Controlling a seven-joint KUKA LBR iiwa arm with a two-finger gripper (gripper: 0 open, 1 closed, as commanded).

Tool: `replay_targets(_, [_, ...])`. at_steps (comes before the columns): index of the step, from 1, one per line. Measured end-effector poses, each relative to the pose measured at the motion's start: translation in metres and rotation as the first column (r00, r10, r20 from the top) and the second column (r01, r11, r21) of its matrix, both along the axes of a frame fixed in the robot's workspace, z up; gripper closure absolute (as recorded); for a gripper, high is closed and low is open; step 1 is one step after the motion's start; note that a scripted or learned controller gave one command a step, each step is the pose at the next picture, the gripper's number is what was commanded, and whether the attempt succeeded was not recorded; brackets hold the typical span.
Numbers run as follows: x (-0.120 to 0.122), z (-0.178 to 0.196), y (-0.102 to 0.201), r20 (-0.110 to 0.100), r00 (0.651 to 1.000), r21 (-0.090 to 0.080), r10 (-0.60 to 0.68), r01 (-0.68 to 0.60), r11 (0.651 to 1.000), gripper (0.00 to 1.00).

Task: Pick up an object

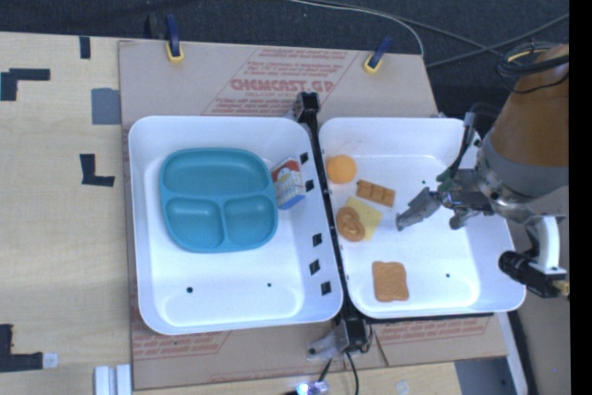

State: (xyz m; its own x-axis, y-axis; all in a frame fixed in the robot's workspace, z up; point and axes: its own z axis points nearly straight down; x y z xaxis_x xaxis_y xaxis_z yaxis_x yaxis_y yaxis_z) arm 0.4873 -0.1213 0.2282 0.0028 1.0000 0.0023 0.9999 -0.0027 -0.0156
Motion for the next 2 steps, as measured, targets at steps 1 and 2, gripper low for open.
replay_targets(1, [0.003,0.006,0.001,0.013,1.0,-0.002,0.004,-0.004,1.0,0.0])
replay_targets(2, [0.003,-0.058,0.003,0.007,1.0,-0.001,0.003,-0.003,1.0,0.0])
